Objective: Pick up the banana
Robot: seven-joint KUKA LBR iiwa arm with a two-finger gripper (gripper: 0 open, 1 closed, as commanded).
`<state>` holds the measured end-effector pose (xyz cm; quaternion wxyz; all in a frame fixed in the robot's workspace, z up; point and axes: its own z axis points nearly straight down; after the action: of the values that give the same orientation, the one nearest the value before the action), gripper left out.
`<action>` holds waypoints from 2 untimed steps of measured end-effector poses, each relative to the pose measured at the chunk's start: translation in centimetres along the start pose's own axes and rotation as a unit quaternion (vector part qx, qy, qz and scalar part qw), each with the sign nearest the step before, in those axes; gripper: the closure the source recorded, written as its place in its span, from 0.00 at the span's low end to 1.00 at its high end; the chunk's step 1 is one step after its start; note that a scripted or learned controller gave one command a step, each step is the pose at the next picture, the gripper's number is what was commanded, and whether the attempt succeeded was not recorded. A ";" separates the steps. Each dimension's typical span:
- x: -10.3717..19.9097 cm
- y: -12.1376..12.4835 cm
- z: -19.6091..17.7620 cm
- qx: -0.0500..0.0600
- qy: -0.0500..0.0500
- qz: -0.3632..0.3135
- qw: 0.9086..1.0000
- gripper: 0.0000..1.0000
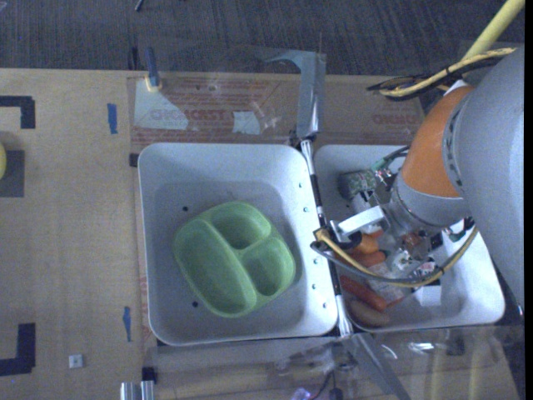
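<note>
Arm: the grey KUKA arm with its orange band (433, 152) reaches in from the right and hangs over the right bin (479, 294), covering much of its floor.
Gripper: the gripper (385, 248) sits low in the right bin, near that bin's left wall, wrapped in cables and brackets; whether it is apart or together cannot be told, since the wrist hides the tips.
Banana: no yellow banana shape can be made out for certain; the things under the gripper are too cluttered and hidden to name.
Orange pieces: orange-red items (366, 291) lie on the right bin's floor near its front-left corner, just below the gripper; one long piece runs along the front wall.
Brownish item: a rounded tan thing (368, 313) rests in the front-left corner of the right bin, touching the orange piece.
Left bin: the left bin (158, 190) stands beside the right one, their walls touching at the middle.
Green plate: a green divided plate (235, 259) with three compartments lies flat around the middle of the left bin, well apart from the gripper.
Bench: the wooden bench (67, 248) bears both bins, with blue tape marks (112, 117) by its back-left area.
</note>
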<state>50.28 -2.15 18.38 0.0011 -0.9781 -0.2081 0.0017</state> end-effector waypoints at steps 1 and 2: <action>0.4 1.5 0.0 0.000 0.000 -0.101 0.995 0.00; -5.1 5.5 7.5 0.000 0.000 -0.126 0.992 0.00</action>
<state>47.79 -9.25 10.83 0.0015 -0.9442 -0.3293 0.0020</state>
